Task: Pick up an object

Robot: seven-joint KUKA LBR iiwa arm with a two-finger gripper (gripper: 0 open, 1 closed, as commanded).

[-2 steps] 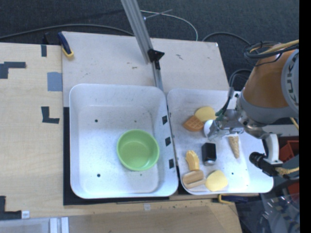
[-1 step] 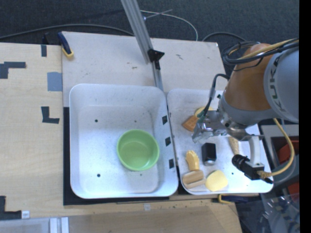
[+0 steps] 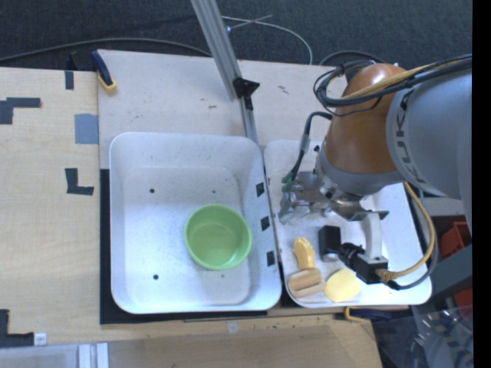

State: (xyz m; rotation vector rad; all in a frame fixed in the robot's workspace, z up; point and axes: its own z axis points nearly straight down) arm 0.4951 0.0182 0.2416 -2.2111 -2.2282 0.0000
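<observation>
My gripper [image 3: 290, 204] hangs low over the left side of the right bin [image 3: 399, 205], close to the wall it shares with the left bin. The arm's grey and orange wrist covers most of the right bin's far half. Just in front of the gripper lie three items in the near part of that bin: a small orange-yellow piece [image 3: 304, 252], a tan block [image 3: 305, 283] and a pale yellow round lump [image 3: 342, 286]. I see nothing between the gripper and these items. A green bowl [image 3: 218, 237] sits upright in the left bin [image 3: 138, 167], apart from the gripper.
A slanted metal pole [image 3: 219, 41] rises behind the bins and ends at a black clamp by the left bin's far right corner. The two bin walls meet in a ridge [image 3: 270, 221] just left of the gripper. Wooden bench surrounds the bins.
</observation>
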